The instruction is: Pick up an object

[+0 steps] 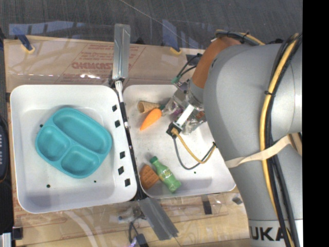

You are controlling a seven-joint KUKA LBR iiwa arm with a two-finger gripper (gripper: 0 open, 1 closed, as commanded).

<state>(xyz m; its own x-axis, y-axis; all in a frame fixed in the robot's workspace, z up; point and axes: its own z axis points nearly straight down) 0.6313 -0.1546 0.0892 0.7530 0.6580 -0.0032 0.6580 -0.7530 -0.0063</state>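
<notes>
Arm: big grey arm [257, 117] takes up the right side, closest to the camera, orange band [208, 60] up near the wrist, and it leans in over the right bin.
Tool: sitting low over the upper middle of the right bin [177, 118], just right of the carrot. Can't tell if it's apart or together, the wrist hides that bit.
Carrot: orange toy carrot [150, 119] lying tilted in the upper left part of the right bin [216, 181], very close to the tool.
Cone: tan ice-cream cone piece [148, 106] just above the carrot, pretty much touching it.
Bottle: little green bottle [166, 174] lying on its side near the bin's front edge.
Waffle thing: brown ridged piece [148, 176] right against the bottle's left side.
Cable: yellowish cable [190, 161] loops down from the tool across the bin floor.
Left bin: white bin [31, 194] with a teal divided plate [73, 141] sitting flat in the middle.
Worktop: cardboard-looking sheet [77, 55] under plastic behind both bins.
</notes>
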